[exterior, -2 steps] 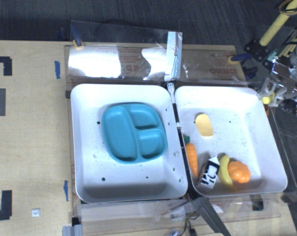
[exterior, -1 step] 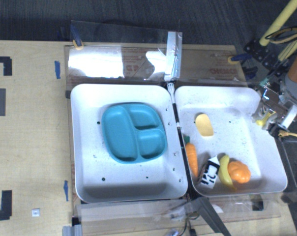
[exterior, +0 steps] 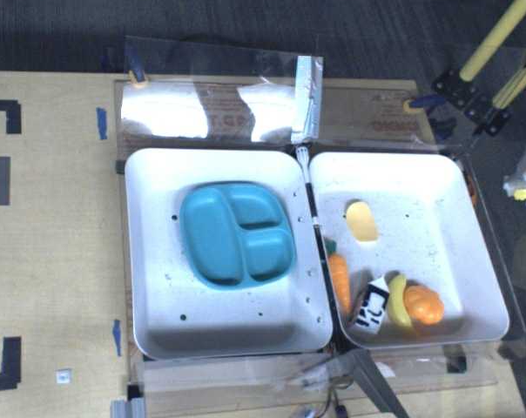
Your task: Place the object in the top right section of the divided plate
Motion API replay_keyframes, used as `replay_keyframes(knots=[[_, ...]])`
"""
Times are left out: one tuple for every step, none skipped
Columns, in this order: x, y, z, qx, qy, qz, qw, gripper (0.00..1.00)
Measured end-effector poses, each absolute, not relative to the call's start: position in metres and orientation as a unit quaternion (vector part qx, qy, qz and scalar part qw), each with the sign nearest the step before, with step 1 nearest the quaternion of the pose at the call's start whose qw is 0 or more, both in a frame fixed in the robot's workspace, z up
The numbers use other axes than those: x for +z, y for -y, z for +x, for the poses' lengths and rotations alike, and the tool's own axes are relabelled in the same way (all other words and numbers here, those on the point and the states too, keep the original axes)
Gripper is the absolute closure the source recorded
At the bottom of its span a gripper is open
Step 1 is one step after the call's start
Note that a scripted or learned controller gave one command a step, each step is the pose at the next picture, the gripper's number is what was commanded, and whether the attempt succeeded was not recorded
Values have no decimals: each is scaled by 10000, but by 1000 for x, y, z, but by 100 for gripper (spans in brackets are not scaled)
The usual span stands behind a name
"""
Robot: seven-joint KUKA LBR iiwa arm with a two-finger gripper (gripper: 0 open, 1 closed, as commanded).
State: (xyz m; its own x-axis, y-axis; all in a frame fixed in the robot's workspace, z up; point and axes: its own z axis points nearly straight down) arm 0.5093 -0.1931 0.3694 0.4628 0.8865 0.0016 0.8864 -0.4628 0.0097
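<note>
A blue divided plate point(exterior: 237, 233) lies in the middle of the left white bin point(exterior: 158, 320). It has one long section on its left and two smaller ones on its right, one above the other. The right white bin point(exterior: 437, 198) holds the loose objects: a pale yellow flat piece point(exterior: 361, 220) near its middle, an orange carrot point(exterior: 340, 281) along its left wall, a black-and-white box point(exterior: 374, 306), a yellow banana point(exterior: 397, 301) and an orange fruit point(exterior: 422, 305) clustered at the front.
A clear plastic wall with a metal post point(exterior: 307, 98) stands behind the bins. Yellow rods with black clamps point(exterior: 481, 59) cross the upper right corner. Tan board point(exterior: 45, 233) lies left of the bins.
</note>
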Motion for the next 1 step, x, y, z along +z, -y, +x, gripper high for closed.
replay_keyframes(knots=[[436, 203, 480, 8, -6521, 7582, 30, 100]])
